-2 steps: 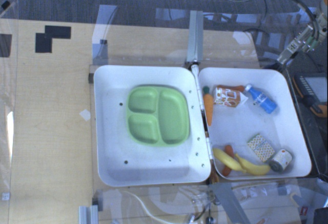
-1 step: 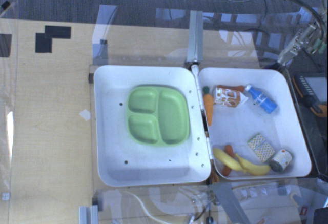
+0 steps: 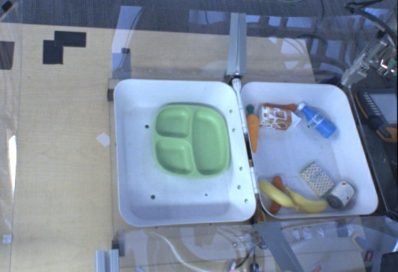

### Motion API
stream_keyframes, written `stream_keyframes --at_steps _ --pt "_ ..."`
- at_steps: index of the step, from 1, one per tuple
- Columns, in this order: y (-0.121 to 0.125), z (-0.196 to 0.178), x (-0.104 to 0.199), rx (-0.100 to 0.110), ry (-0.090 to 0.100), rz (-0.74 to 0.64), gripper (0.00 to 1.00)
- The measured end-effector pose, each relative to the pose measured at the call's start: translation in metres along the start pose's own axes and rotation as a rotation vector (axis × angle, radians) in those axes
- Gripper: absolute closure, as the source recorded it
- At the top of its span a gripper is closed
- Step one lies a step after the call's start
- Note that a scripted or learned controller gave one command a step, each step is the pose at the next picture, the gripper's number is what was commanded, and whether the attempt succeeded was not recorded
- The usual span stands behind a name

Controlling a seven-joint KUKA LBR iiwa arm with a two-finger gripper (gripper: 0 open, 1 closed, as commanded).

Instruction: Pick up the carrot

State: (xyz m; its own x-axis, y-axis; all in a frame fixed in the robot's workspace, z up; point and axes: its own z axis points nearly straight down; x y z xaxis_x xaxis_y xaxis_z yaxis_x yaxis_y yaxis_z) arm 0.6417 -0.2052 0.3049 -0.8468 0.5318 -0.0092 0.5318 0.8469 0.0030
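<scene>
Two white bins are set side by side on the bench (image 3: 62,152). In the left bin (image 3: 134,202) a green divided plate (image 3: 190,140) w/ three compartments is laid flat, approx. in the middle.

The carrot (image 3: 252,132) is found in the right bin (image 3: 357,159), lying lengthwise against the bin's left wall, just beside the divider between the bins; its green top is pointed toward the far side. Just right of it a red-and-white snack packet (image 3: 276,117) is seen, and next to that a blue bottle (image 3: 317,121) lying on its side. Along the near wall two bananas (image 3: 292,198) are laid, w/ a small red-orange item (image 3: 277,182) touching them from behind. Near them a patterned sachet (image 3: 316,178) and a small grey-white roll (image 3: 341,193) are placed toward the near right corner.

At the frame's upper right, part of the arm (image 3: 373,56) is seen above the far right corner of the right bin, well apart from the carrot. Whether the claw is spread or pressed together can't be told.
</scene>
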Motion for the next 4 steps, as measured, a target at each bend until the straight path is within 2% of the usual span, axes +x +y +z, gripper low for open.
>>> stream_keyframes --at_steps 1,2,3,4 --pt "0.027 0.072 0.029 0.000 0.003 0.240 1.00" --pt "-0.020 0.027 0.031 0.000 -0.002 0.223 1.00" --pt "-0.040 -0.009 0.063 0.000 -0.001 0.086 1.00" --pt "-0.032 0.014 0.052 0.000 0.000 -0.076 1.00"
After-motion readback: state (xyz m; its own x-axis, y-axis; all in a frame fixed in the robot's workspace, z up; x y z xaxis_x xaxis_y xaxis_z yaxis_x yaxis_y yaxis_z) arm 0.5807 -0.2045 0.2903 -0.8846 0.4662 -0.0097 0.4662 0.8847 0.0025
